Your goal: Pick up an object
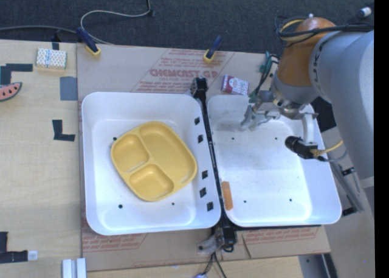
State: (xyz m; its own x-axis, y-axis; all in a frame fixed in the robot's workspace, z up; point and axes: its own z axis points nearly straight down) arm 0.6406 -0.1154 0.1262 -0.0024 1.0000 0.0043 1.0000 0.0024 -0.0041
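A small orange stick-shaped object [226, 194] lies in the right bin [316, 210], at its lower left, close against the divider. A yellow three-compartment plate [153, 160] rests in the middle of the left bin [97, 210]. My gripper [251, 118] hangs over the upper left part of the right bin, pointing down at bare white floor. It is well above and to the right of the orange object, with nothing seen in it. The grey arm with its orange band [301, 52] comes in from the upper right.
A small red-and-white packet [234, 84] lies on the cardboard just behind the right bin. Blue-and-yellow clamps [88, 41] [213, 48] hold the cardboard's back edge. A black divider strip [206, 149] runs between the bins. Cables [316, 148] hang beside the wrist.
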